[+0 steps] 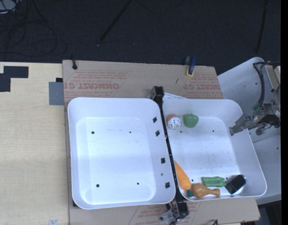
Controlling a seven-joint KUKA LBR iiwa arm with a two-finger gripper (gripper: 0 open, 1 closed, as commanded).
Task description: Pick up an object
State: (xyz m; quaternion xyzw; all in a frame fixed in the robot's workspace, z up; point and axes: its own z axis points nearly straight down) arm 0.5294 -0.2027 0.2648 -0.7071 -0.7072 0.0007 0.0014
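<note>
- You have two white bins on the bench: the left bin (83, 111) and the right bin (249, 149), side by side and touching along a black divider strip (165, 144).
- Your tool (237, 128) sits at the right bin's far right rim, at the end of grey linkage reaching in from the right. You cannot tell how far it is open; the view is too small and blurred there, and nothing is visibly in its grip.
- Count six objects, all in the right bin, none touching the tool.
- Two lie to the tool's left, near the bin's far-left corner: one white ball (173, 122) with dark and reddish spots, and one green round piece (191, 120) touching it on the tool's side.
- Four lie along the bin's near edge, well apart from the tool, below and to its left.
- One orange carrot (181, 176), long and tapered, lies against the divider.
- One tan-orange piece (203, 190) with a bulbous end and a thinner neck lies just beside the carrot's lower end.
- One green bar (213, 181), flat and narrow, lies just above the tan piece.
- One black block (235, 183), tilted, sits at the bar's right end, nearest under the tool.
</note>
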